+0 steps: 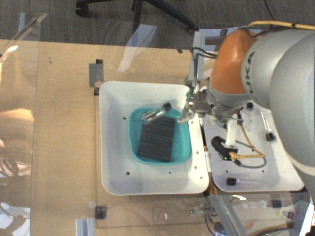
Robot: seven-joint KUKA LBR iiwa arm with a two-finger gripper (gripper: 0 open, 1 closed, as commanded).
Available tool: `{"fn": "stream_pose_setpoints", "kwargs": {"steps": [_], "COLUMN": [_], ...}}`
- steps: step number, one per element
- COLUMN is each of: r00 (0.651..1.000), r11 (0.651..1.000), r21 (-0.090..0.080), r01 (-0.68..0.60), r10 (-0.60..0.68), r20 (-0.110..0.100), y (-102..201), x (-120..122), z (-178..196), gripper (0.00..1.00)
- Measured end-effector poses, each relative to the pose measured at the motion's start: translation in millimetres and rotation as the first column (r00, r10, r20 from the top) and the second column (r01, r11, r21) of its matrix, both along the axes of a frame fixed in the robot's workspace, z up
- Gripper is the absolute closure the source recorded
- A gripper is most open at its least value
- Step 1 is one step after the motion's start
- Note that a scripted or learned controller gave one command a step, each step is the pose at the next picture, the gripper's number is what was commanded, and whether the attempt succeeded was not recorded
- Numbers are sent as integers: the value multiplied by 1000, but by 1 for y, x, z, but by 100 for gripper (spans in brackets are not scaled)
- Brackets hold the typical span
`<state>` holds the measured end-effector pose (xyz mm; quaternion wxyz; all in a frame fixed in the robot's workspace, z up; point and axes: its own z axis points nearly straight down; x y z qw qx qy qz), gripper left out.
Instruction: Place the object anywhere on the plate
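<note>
On the counter (59, 132), the left bin (113, 176) holds a teal plate (183, 146). A dark ribbed block (157, 139) lies flat on the plate, well inside the rim. Just beyond it a clear tube (156, 113) with a black cap rests across the plate's far edge. The gripper (188, 111) sits low at the plate's far right rim, just beside the tube. I cannot tell whether it is released or clenched, and nothing shows in its grasp. If the tube is the object, it likely needs to go nearer the centre. A release should come low and over open teal, clear of the block, with a straight lift after. The arm (231, 68) rises behind.
</note>
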<state>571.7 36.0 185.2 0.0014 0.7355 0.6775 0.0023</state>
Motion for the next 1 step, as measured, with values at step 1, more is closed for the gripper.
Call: {"fn": "stream_pose_setpoints", "kwargs": {"steps": [1], "r00": [997], "r11": [997], "r21": [-2], "r01": [-82], "r10": [82], "r20": [1], "y": [-71], "x": [71], "z": [0], "gripper": [0]}}
